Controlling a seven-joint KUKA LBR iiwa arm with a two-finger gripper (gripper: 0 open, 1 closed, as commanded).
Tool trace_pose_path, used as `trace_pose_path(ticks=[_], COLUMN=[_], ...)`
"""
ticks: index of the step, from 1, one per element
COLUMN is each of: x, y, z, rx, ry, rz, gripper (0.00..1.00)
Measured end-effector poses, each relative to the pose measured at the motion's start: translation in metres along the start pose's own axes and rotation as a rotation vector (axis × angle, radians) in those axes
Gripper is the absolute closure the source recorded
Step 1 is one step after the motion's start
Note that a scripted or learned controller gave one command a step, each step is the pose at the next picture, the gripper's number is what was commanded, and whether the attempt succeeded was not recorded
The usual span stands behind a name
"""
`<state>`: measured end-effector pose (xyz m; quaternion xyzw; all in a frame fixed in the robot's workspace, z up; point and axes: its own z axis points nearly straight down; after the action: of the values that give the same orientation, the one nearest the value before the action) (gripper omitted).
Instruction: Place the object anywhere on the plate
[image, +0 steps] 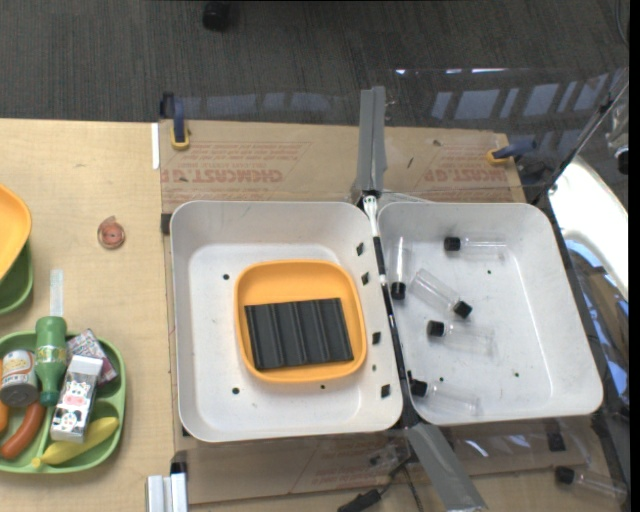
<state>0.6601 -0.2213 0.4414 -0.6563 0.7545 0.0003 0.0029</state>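
Left bin (200, 330), centre of frame: you see an orange plate (300, 274) lying flat on the bin floor. A dark grey ribbed slab (300, 333) rests on the plate, within its rim and towards the plate's lower edge, long side running left to right. That puts the task's object on the plate.

Right bin (545, 340), touching the left bin along the middle seam: you find several clear tubes with black caps scattered about. One tube (470, 243) sits near the top, another tube (440, 296) lies on a slant at mid-bin, and more lie near the seam.

Claw: you cannot tell its state from this view.

Under both bins lies a sheet of cardboard (250, 165) with reversed red lettering. On the bench (80, 160) at lower left you have a green tray (105, 440) of toy food. A small pink disc (111, 233) lies apart, above the tray.
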Motion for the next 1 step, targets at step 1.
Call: trace_pose_path(ticks=[1], x=[-0.0016], y=[0.0003], z=[-0.0002], rx=[0.0], ry=[0.0], rz=[-0.331], gripper=[1.0])
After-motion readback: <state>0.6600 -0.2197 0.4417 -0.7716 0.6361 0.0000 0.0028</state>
